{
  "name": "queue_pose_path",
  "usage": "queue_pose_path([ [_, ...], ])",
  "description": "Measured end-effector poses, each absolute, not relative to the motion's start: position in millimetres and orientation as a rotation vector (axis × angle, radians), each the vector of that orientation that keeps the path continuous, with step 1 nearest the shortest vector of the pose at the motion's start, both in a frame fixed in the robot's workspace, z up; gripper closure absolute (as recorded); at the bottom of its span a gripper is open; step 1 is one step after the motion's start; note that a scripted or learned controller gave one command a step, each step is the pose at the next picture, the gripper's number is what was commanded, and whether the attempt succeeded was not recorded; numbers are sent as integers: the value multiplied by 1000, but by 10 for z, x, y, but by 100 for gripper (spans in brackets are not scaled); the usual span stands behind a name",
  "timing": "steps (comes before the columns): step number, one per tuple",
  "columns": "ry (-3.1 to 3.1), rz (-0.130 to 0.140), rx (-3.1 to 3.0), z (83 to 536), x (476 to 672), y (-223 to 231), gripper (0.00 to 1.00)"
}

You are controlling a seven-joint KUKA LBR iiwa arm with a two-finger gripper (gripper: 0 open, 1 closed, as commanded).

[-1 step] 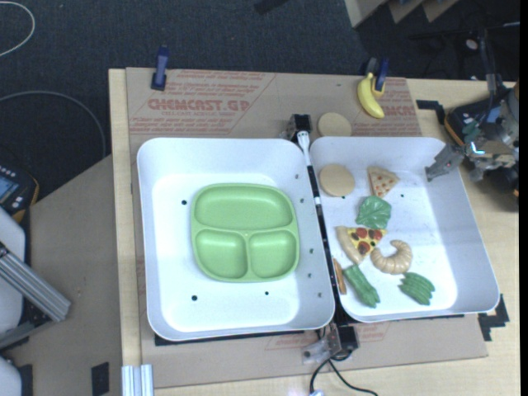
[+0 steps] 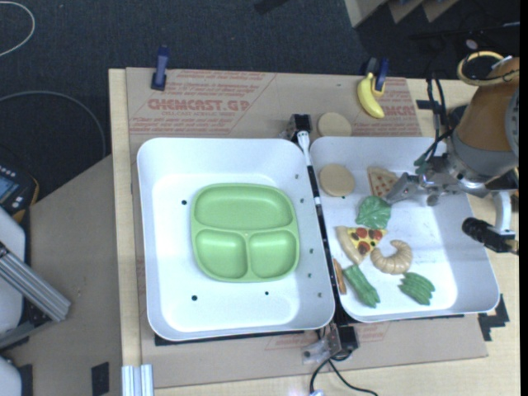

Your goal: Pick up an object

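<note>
Toy food fills the right bin (image 2: 462, 299): pizza slice (image 2: 360, 242), croissant (image 2: 394, 256), lettuce leaf (image 2: 374, 212), round cookie (image 2: 337, 180), 2 green veg pieces near the front. Gripper (image 2: 402, 188) sits low over the bin's back part, just right of a triangular cracker (image 2: 379, 180), w/ nothing seen between its tips; whether it's spread or closed, can't tell. Left bin (image 2: 157, 221) has a green divided tray (image 2: 245, 231). Looks like approach step, no grasp yet. Next: pick a target, prob. cracker or lettuce, center over it, descend, close.
</note>
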State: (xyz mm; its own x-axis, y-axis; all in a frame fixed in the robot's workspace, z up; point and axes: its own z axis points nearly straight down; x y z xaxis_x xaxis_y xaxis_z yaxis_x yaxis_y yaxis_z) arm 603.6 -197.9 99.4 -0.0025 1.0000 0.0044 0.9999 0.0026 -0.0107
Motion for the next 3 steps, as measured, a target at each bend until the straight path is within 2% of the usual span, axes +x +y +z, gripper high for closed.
queue_pose_path([
  [1,-2230,-2,-2218,879,6330,-1415,0],
  [2,-2229,-4,-2226,900,6380,-1105,0],
  [3,-2212,7,-2221,845,5570,-1207,0],
])
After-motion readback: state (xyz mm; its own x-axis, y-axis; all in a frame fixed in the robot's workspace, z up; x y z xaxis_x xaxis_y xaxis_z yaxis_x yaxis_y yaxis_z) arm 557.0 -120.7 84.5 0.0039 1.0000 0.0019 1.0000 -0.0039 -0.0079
